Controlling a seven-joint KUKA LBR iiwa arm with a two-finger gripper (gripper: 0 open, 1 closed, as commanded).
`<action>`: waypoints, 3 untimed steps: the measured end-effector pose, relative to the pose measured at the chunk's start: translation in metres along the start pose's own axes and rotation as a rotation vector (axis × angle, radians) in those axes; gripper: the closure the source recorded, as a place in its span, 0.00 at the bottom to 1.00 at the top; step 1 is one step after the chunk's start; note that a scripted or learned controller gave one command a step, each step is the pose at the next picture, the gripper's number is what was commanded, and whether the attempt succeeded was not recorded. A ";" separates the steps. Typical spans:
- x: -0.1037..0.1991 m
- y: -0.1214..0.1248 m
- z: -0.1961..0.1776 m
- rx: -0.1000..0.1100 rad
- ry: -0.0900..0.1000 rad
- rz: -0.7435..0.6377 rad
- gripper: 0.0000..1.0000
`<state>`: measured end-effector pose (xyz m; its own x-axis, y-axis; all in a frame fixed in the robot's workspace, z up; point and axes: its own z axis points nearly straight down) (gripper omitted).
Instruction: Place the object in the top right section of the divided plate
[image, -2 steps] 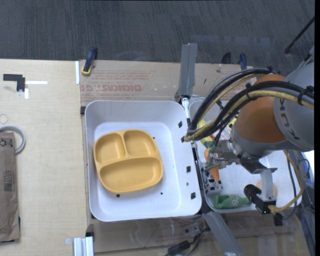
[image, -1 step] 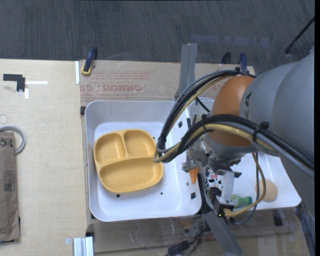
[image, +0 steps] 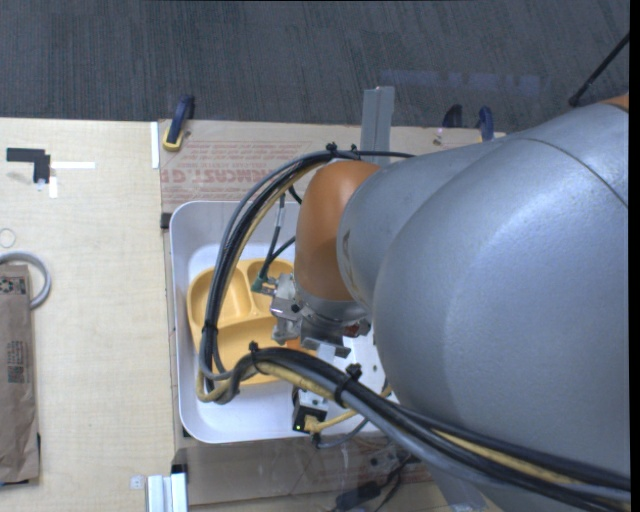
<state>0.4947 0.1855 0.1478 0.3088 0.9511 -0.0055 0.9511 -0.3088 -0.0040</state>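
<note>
A yellow divided plate lies in the left white bin, its left sections showing. The grey arm with its orange band hangs over the plate's right half and hides that part. The wrist and gripper mount sit low over the plate, with black cables looping around them. The object is hidden under the arm.
A brown paper bag lies at the far left on the wooden bench. A blue clamp sits at the bin's back left corner. The arm's large grey body covers the right bin.
</note>
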 end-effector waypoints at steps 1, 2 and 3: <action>0.040 0.030 -0.031 -0.003 0.000 -0.155 1.00; 0.036 -0.025 0.044 -0.017 0.008 -0.344 1.00; 0.034 -0.024 0.037 -0.014 0.005 -0.339 1.00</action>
<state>0.4822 0.2251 0.1111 -0.0248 0.9997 -0.0016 0.9997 0.0248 0.0089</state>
